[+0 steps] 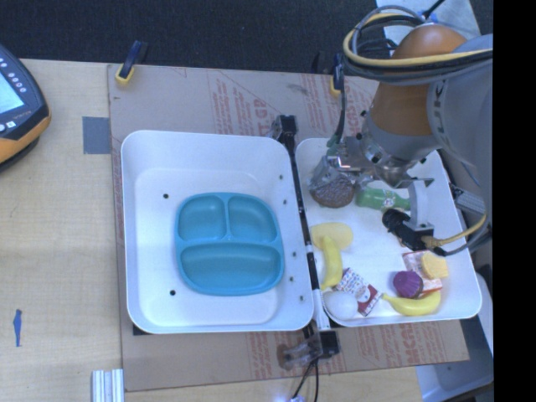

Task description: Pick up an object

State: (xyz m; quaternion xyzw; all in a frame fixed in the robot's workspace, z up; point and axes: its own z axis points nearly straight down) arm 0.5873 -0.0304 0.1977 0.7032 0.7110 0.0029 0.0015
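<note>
Brown round disc (332, 193) is lying in the upper-left corner of the right bin (373, 249), in the right half of the frame. It's sitting close to the bin's left wall and not far below the top rim, so there's little room on those two sides. Gripper (334, 171) is hanging right over the disc's upper edge, touching or nearly so. Can't tell whether it's wide or narrow, and nothing is visibly being held. Arm (410, 107) is covering the bin's upper-right part.

Green piece (378, 198) is lying just right of the disc, near the wrist. Below the disc a yellow toy (333, 245) is stretching down along the left wall, w/ a thin bare gap btwn the two. Some bare white floor is showing right of the toy.

The bin's bottom edge is crowded: white egg-shaped piece (337, 306), red-and-white packet (360, 290), purple ball (408, 283), banana (414, 306) and yellow block (434, 267) are all bunching together there. The packet's print is too small to read.

Left bin (151, 266) is holding a blue divided plate (228, 243) at its center, w/ a wide white margin all round. Both bins are sitting on a cardboard sheet (209, 99) carrying reddish print, too faint to read. Yellow clamp (128, 62) is gripping the sheet's upper-left corner. Grey tape square (96, 134) is sticking just left of the sheet, and an orange-and-black device (15, 99) is poking in at the frame's left edge, screen unreadable.
</note>
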